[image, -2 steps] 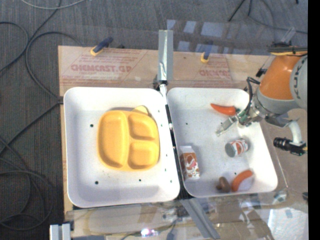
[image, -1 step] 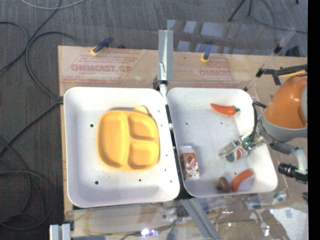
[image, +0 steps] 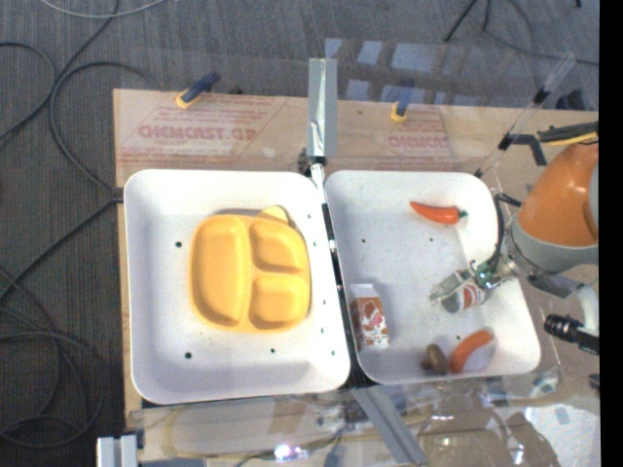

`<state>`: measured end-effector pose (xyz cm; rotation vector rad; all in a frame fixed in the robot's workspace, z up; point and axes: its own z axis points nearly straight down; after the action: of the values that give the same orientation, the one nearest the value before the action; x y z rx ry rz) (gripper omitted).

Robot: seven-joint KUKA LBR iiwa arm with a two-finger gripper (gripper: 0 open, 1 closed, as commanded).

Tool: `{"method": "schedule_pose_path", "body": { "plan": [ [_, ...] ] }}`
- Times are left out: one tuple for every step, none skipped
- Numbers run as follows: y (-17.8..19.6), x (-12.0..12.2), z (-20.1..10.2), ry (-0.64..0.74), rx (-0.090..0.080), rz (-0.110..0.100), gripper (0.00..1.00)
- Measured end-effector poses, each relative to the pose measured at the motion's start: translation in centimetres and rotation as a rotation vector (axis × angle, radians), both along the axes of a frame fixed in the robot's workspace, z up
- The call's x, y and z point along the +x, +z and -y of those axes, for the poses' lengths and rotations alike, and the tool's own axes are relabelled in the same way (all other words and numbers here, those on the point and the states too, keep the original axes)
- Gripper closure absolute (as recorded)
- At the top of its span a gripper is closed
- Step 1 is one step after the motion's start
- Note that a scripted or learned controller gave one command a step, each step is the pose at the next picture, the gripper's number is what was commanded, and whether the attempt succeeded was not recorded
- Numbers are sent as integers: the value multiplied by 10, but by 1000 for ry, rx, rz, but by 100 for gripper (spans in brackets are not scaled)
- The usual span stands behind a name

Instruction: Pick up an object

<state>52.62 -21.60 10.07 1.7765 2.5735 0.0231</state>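
Note:
My gripper [image: 459,288] hangs low over the right side of the right bin [image: 389,251], reaching in from the right under the orange band of the arm [image: 560,202]. A small red-and-white object [image: 472,298] lies right at the gripper's tip, touching or nearly touching it. A red chili pepper [image: 435,212] lies at the bin's back. An orange-red sausage-shaped piece [image: 472,348] and a brown lump [image: 434,359] sit near the front right corner. At the front left stands a small red-and-white carton [image: 370,321].
The left bin [image: 156,261] holds a yellow divided tray [image: 251,270]. A raised rim between the bins [image: 331,261] separates them. Clear plastic panels [image: 506,105] stand behind the right bin, and cables [image: 58,144] lie on the floor to the left.

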Motion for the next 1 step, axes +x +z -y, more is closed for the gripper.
{"method": "schedule_pose_path", "body": {
  "plan": [
    [-11, 74, -47, -332, -3, -10, 100]
  ]
}}
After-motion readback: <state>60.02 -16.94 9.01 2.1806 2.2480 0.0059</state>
